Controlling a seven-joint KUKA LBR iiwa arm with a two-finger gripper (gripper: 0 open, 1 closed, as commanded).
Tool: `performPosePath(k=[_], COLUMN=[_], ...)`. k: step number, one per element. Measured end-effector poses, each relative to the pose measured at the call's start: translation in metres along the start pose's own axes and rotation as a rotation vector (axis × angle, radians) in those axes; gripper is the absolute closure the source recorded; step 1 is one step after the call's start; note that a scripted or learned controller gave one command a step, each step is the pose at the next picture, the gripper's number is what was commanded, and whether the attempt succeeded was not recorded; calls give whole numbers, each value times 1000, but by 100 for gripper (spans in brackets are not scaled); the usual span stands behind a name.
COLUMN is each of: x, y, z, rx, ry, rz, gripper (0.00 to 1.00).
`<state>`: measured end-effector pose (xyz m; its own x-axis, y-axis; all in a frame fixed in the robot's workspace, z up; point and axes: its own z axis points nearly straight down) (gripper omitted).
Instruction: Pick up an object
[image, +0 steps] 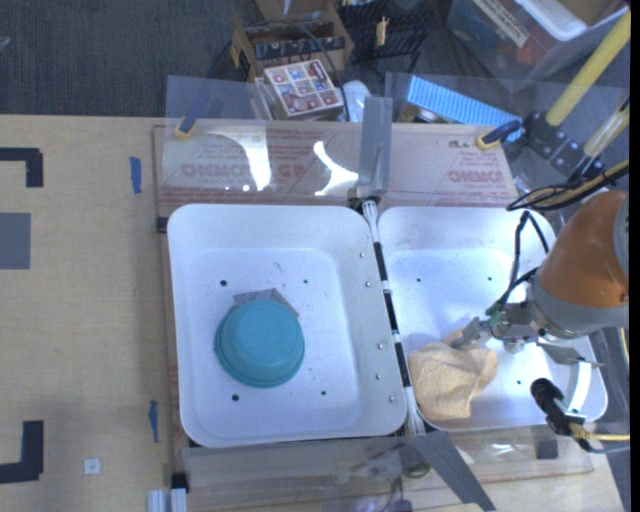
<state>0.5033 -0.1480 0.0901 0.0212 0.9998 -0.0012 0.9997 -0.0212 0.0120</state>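
Reaching in from the right, I am hanging my two-finger gripper (478, 333) low over the right-hand shallow white plastic bin (440, 235), right at the upper right edge of the crumpled pale yellow cloth (452, 378). That cloth is lying bunched in the bin's near left corner, pressed up against the divider between the two bins. Whether my fingers are parted or closed I cannot tell from up here; they are a small grey blur against the white floor, and I am seeing nothing clearly pinched between them, so I am not calling this a hold. I am judging the cloth to be light, soft and floppy, the sort of thing that is going to sag and drape once lifted, and thin edges could slip free. My best bet is looking like a raised fold near the top of the heap, where there is enough bulk to bite into. Over in the left-hand white bin (200, 240) a round teal plastic bowl (260, 343), upside down, is sitting on a small grey scrap (258, 297), well apart from me.
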Motion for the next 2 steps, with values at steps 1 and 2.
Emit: performPosePath(k=[1, 2], x=[-1, 81], y=[1, -10], z=[-10, -187], rx=[-4, 11], ry=[2, 2], rz=[3, -188], gripper=[100, 100])
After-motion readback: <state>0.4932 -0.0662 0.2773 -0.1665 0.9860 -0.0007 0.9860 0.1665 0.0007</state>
